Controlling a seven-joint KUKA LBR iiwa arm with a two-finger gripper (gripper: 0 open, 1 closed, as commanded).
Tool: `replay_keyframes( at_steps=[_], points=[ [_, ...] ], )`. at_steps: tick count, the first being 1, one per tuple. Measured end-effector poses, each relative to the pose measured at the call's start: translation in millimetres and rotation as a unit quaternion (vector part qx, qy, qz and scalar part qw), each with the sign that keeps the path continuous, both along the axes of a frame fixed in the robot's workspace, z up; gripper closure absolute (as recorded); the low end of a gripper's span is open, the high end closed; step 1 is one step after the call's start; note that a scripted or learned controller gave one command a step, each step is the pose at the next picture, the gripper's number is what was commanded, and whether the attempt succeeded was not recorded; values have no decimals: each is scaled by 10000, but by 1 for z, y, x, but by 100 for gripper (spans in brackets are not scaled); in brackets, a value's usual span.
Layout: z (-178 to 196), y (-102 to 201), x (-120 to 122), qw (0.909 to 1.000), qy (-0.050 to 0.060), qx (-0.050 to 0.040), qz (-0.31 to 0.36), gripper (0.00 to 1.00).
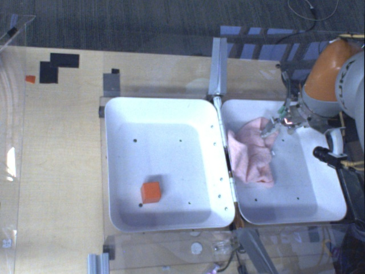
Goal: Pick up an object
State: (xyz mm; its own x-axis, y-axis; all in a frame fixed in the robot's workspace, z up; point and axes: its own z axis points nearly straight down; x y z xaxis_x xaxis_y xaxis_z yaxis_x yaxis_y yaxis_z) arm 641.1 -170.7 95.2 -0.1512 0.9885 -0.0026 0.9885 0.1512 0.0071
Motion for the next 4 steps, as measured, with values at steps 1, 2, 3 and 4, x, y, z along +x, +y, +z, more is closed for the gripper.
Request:
replay_keyframes(
  at_steps=[1,2,3,4],
  points=[
    [81,10,-23,9995,-11,0,-328,0],
    [-5,13,-17,9999,-32,-3,142,0],
    [10,-18,-26,9916,2,7,-1296,0],
    [-6,3,-17,9999,-17,0,-131,0]
  ],
)
